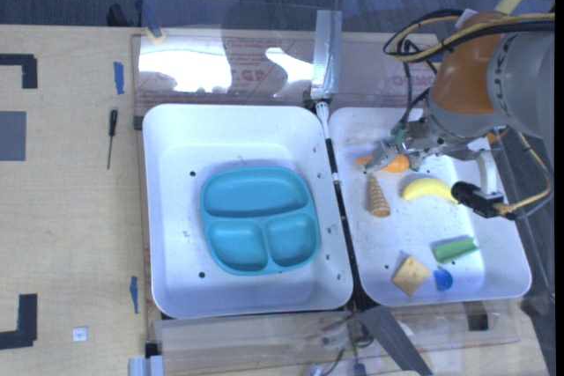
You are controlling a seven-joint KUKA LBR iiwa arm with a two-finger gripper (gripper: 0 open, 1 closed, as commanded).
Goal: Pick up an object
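- Nearest you, in the right bin [520,277], lie a tan wedge-shaped block [410,274], a small blue piece [442,279] and a green cylinder [454,248].
- Further in you see a ridged cone [378,195] and a smooth yellow banana [429,188].
- Your tool [388,156] sits low over an orange piece [393,162]; whether it grips, you cannot tell.
- Left bin [159,189] holds a glossy blue three-part tray [258,218].

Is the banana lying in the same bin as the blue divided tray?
No, the banana lies in the right bin, while the blue tray sits in the left bin.
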